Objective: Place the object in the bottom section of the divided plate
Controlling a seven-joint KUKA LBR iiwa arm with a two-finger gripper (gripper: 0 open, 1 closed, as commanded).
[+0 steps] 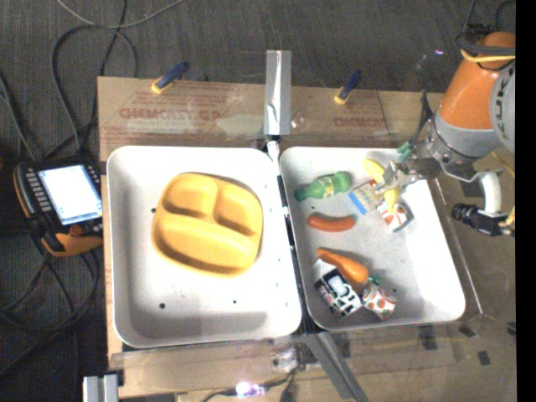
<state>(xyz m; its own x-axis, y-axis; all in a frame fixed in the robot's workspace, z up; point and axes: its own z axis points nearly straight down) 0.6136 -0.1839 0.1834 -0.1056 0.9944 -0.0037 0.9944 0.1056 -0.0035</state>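
A yellow divided plate lies in the left bin, its wide bottom section bare. The right bin holds a green bottle, a red sausage, an orange carrot, a black-and-white carton and a small red-spotted carton. My gripper hangs low over the bin's upper right corner, amid a yellow piece, a blue-and-white pack and a red-and-white carton. Whether it holds any of them is hidden.
A metal divider stands between the bins at the back. A handheld pendant with a lit screen sits left of the bench. Cables run over the floor behind.
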